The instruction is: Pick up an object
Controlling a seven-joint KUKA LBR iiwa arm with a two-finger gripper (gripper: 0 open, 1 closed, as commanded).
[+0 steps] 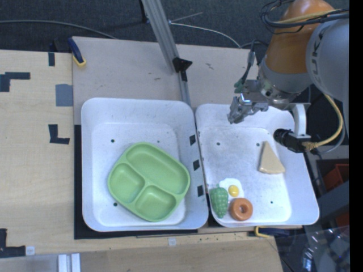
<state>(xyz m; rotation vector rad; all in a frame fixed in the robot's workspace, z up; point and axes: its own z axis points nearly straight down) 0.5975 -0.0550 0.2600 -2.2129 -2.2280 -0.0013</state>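
We see the robot's two-finger gripper (237,115) hanging over the far left corner of the right shallow white bin (295,205), its dark metal tip pointing down and to the left; we cannot tell whether it is released or clenched, and we see nothing held in it. Behind it, the grey arm with its orange band (295,35) reaches in from the right, above the far right corner of that bin. Inside the right bin, well apart from the gripper, a pale tan wedge that looks like a slice of cheese (270,159) lies near the right wall. Along the near edge of the same bin, three small toy foods sit close together: a white fried egg with a yellow yolk (231,187), a bumpy green vegetable-like piece (218,201) just left of and below it, and an orange ring-shaped doughnut (241,209) just right of the green piece. Any of these could be the object to pick up, and all of them rest on the bin floor. To the left, touching the right bin along its side, the left shallow white bin (96,118) holds a light green plastic plate with three compartments (149,181), lying flat and turned at an angle. Both bins rest on a pale wooden surface (119,67). A slanted grey metal bar (161,27) crosses the far part of the surface.
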